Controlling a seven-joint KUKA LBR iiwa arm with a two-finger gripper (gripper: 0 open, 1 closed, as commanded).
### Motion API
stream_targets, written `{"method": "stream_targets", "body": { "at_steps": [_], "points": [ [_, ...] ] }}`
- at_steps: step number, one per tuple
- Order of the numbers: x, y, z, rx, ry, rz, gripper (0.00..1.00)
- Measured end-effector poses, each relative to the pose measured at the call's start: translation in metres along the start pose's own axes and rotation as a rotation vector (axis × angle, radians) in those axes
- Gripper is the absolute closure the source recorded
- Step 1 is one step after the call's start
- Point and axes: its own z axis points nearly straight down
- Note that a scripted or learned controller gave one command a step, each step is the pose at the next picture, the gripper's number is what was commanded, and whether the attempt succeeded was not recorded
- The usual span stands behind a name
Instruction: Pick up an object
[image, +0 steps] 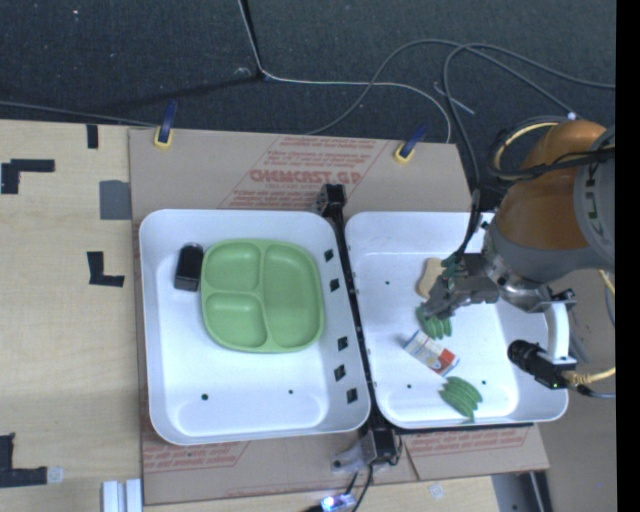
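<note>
My gripper (441, 303) hangs low over the middle of the right bin (500, 236), at the end of the arm that reaches in from the right. A small green object (436, 324) lies right at its tip, and whether the two touch I cannot make out. A beige object (431, 271) sits just behind the gripper, partly hidden by it. In front lies a white and red packet (430, 352). A green pea pod (461, 394) rests near the bin's front edge.
The left bin (165, 330) holds a green divided plate (263, 295) with a small black object (188, 267) at its left. A black divider (346, 310) runs between the bins. Cables trail across the dark surface behind the bench.
</note>
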Motion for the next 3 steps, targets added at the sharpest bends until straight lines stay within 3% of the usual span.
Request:
{"method": "stream_targets", "body": {
  "at_steps": [2,3],
  "points": [
    [0.112,0.002,0.014,0.001,0.001,-0.003,1.0],
    [0.16,-0.005,0.001,0.0,0.0,-0.002,1.0]
  ]
}}
